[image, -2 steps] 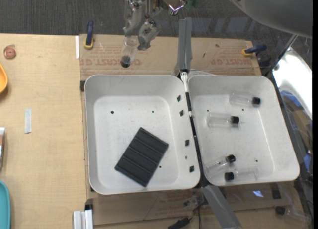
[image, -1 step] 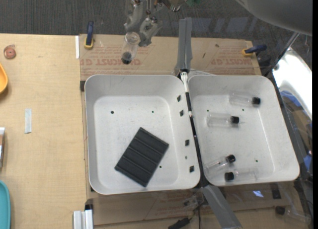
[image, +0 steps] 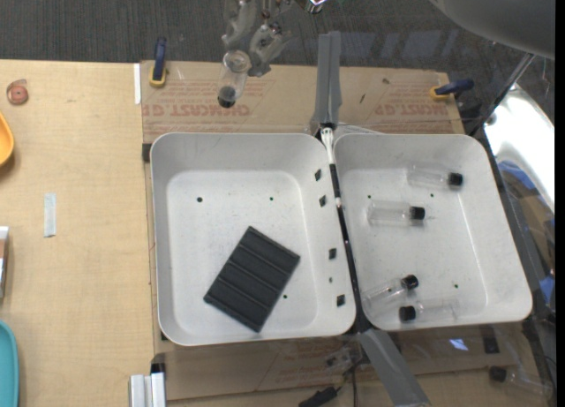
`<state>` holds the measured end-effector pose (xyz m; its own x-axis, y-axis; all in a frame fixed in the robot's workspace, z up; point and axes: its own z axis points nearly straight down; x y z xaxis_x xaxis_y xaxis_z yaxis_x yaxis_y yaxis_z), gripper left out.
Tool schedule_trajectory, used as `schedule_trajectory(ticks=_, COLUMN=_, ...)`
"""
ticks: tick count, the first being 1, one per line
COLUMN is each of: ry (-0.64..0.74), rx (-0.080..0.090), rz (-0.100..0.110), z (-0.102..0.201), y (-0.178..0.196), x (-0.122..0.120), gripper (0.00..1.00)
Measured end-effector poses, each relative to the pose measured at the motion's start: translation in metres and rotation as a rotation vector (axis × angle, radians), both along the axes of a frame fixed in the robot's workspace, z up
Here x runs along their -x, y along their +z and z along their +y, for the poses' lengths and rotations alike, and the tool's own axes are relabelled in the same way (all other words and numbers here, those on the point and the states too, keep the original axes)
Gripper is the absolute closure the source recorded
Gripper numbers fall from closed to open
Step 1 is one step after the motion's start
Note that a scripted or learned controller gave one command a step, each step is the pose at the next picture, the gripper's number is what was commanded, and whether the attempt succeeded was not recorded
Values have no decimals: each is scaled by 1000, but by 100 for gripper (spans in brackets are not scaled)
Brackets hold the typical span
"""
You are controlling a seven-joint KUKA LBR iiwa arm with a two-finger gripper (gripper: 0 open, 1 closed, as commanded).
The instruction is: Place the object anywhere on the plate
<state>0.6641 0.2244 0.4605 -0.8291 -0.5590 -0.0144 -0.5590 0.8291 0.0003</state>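
Left bin [image: 168, 246]: one dark ribbed plate [image: 252, 277], lying flat and turned at a slant, toward the near side of the floor. Right bin [image: 494, 220]: four clear vials with black caps, all on their sides, one at the far right [image: 434, 179], one near the middle [image: 395, 214], two close together at the near edge [image: 395, 288] [image: 424, 312]. Gripper [image: 240, 65]: raised beyond the far rim of the left bin, over brown cardboard [image: 380, 101], fingers clenched on a fifth clear vial [image: 232, 79] hanging black cap down. Held vial well apart from the plate.
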Motion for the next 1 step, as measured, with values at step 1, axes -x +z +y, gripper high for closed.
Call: schedule_trajectory(ticks=1, ry=-4, rx=-3, rz=-4, z=-1, y=9, x=-2, gripper=100)
